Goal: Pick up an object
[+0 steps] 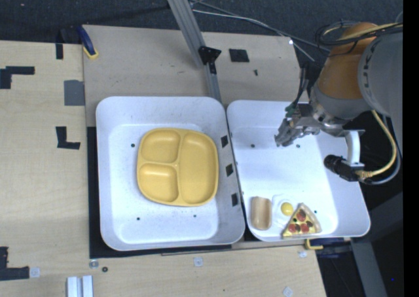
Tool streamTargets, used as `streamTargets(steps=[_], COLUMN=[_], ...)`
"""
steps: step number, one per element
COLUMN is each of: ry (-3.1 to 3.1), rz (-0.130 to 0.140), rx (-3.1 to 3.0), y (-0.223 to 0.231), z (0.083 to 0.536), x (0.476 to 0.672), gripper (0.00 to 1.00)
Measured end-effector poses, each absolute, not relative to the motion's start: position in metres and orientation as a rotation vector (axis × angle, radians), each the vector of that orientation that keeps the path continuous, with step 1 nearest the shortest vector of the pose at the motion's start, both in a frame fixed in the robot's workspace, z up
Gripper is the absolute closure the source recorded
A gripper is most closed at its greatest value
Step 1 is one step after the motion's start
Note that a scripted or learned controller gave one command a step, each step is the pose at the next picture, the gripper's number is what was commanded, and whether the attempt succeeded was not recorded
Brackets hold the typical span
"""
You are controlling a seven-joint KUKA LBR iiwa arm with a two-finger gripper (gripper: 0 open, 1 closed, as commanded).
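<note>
Gripper hangs over the right bin's far part, grasp state unclear; a pizza slice, fried egg and tan piece crowd its near edge, bare floor between

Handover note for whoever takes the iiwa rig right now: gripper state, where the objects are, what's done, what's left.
Gripper: over the far part of the right bin, nothing seen between its fingers; open or shut is not readable from this view.
Objects: yellow divided plate lies in the left bin. At the right bin's near edge sit a tan block, a small egg piece and a pizza slice toy, close together.
Done: no pick yet.
Left: bring the gripper to an object, grasp it and lift.
</note>
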State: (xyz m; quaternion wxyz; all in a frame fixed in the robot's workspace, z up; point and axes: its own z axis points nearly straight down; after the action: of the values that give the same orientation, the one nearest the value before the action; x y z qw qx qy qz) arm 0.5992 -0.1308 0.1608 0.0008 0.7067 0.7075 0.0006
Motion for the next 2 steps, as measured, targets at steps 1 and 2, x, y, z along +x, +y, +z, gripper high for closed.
streamTargets(steps=[1,2], ry=[2.221,2.219], rz=[0.002,0.004], rx=[2.218,2.217], y=[-0.134,-0.141], z=[0.206,0.267], x=[0.606,0.609], gripper=[1.00,1.00])
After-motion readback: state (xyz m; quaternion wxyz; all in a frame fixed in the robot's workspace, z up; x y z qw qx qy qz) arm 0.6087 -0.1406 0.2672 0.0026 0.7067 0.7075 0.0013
